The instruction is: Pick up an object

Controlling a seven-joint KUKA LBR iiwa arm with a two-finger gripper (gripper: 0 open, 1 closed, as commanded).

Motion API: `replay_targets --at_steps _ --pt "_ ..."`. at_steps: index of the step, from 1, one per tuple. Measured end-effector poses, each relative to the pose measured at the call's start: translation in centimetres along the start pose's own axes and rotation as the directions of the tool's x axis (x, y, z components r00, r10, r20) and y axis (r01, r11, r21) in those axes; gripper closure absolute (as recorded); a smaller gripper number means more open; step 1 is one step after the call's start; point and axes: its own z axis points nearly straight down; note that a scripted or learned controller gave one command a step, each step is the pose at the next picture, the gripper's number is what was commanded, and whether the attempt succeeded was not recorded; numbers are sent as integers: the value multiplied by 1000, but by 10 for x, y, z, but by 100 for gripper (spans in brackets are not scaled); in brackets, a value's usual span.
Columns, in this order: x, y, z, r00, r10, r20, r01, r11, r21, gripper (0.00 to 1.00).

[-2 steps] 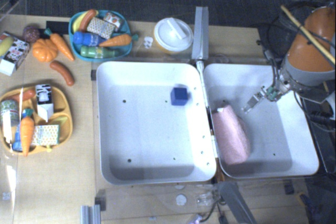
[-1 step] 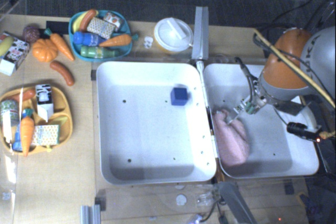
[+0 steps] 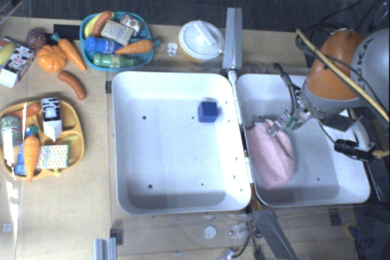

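The pink cloth [image 3: 272, 153] lies crumpled in the right bin [image 3: 317, 189], against that bin's left wall, and serves as the landmark here. The tool [image 3: 286, 123] is low over the cloth's upper right end, at or just above the fabric; whether it touches cannot be told, and whether it is parted or closed cannot be told from this slant. The arm [image 3: 341, 73], grey with an orange band, reaches in to the right of and above the cloth. To the left of the cloth, past the wall where the bins meet, is the left bin [image 3: 152, 186], and in its upper right part sits a small blue block [image 3: 208, 111], well apart from the cloth. Beyond the cloth and to its left, on the surface [image 3: 91, 216] behind the bins, stands a white lidded tub [image 3: 200, 40]. Further left of the cloth, a blue bowl [image 3: 91, 58] holds toy food, among it a carrot [image 3: 134, 47] and a blue bottle [image 3: 100, 44]. Left of that, loose on the surface, lie a small orange pumpkin [image 3: 51, 58], another carrot [image 3: 74, 53] and a sausage [image 3: 72, 84]. Far to the cloth's left, a yellow tray [image 3: 76, 131] carries more toy items, including a small carton [image 3: 52, 117].
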Motion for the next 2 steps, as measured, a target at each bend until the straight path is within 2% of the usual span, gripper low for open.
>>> replay_targets --at_steps 1,2 --pt "0 0 0 1000 0 1 0 1000 0 0" --pt "10 -6 16 1000 -2 5 2 1000 -2 0"
